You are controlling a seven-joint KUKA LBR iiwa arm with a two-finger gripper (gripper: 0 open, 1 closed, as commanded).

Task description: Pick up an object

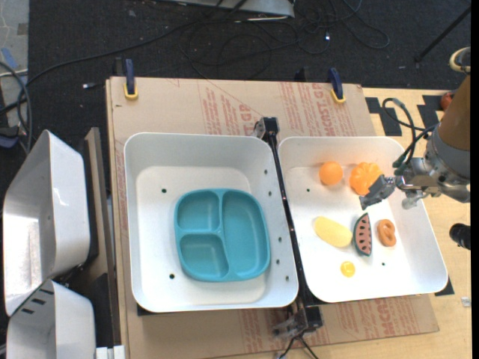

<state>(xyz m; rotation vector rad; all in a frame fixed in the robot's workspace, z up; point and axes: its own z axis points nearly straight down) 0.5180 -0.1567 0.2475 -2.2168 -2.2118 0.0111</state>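
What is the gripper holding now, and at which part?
Nothing visible: the gripper hovers beside the orange pepper-like toy in the right bin.

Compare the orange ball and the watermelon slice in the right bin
The orange ball is round and plain orange; the watermelon slice is a narrow wedge, red with dark seeds and a dark rind. The ball lies toward the bin's far side, the slice nearer the middle. Both lie in the right bin.

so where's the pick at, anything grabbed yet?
Done: the arm has reached in over the right bin. In hand: nothing visibly; the gripper sits by the orange bell-pepper toy. Left: the grasp and lift. The orange ball, yellow lemon, watermelon slice and pretzel all lie on the bin floor.
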